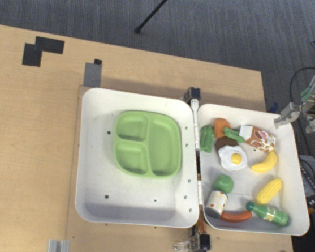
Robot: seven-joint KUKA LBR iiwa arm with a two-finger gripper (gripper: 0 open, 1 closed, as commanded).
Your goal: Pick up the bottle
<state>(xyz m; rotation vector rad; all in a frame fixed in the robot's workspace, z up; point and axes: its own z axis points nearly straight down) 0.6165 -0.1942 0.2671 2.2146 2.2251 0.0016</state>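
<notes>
A green bottle point(269, 214) with a yellow label lies on its side in the right bin point(301, 186), near that bin's front right corner, its neck pointing left toward a red sausage point(235, 216). My gripper point(291, 114) hangs over the bin's back right corner, well behind the bottle and apart from it. The arm comes in from the right edge.
The right bin also holds a corn cob point(269, 190), banana point(265, 162), fried egg point(232, 157), carton point(258, 139), carrot point(221, 126), green pepper point(206, 138), broccoli point(223, 184) and a can point(215, 202). A green divided plate point(146, 144) lies in the left bin point(90, 188).
</notes>
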